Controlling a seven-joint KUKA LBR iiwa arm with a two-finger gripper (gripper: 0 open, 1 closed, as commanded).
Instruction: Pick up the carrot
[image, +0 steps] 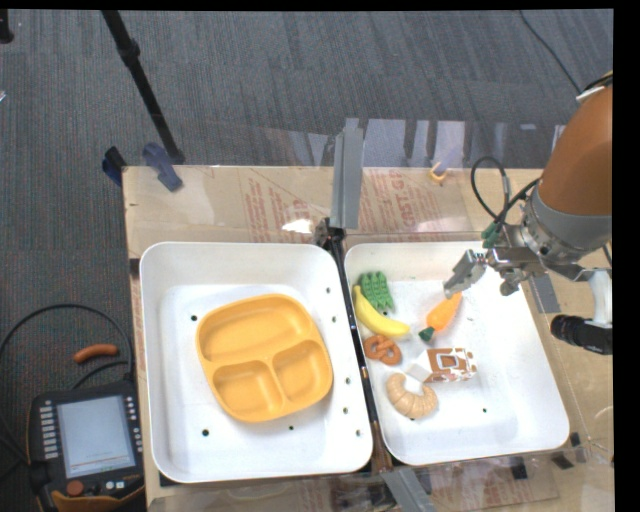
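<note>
The fingers (487, 271) stand spread apart above the right bin (535, 400), holding nothing, one tip just over the carrot (444, 314). You see the carrot lying slanted near the bin's middle, beside the banana (378, 315). It looks light, stiff and smooth; take it across its thicker orange middle.

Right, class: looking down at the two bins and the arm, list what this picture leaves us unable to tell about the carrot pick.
- Gripper: small and dark above the right bin; whether it touches the carrot cannot be told.
- Carrot: its upper end meets the gripper's outline, so contact is unclear.
- Arm: cut off by the camera view's right edge.
- Small box beside the croissant: print too small to read.
</note>
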